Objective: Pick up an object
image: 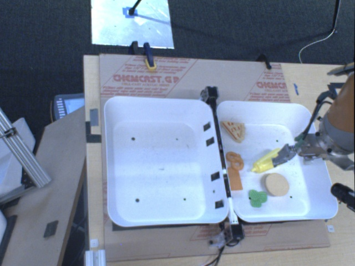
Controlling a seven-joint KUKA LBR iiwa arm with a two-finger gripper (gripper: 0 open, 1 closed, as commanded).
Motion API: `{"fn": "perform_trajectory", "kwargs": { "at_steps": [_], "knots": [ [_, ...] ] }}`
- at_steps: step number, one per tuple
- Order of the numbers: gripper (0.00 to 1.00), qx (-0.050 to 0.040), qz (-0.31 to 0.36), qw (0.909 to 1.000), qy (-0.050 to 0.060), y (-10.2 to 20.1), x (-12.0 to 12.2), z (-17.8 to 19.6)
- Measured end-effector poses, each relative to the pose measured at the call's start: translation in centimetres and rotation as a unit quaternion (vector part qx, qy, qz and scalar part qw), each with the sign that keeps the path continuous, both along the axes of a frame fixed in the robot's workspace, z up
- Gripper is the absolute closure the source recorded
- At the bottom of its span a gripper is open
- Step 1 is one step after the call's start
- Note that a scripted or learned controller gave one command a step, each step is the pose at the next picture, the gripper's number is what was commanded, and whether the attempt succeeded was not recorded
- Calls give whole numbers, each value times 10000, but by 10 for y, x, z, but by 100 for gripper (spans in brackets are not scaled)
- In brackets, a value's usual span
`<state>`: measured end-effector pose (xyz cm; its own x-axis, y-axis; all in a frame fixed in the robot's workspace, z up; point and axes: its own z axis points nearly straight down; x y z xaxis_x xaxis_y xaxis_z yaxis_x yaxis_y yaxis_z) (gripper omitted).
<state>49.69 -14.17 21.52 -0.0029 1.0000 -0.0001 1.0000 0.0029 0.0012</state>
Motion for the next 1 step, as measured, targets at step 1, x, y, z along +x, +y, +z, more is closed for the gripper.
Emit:
{"fn": "perform_trajectory", "kwargs": {
  "at_steps": [1],
  "knots": [
    [0, -48, -33, 10000, -73, -70, -1, 117]
  ]
}}
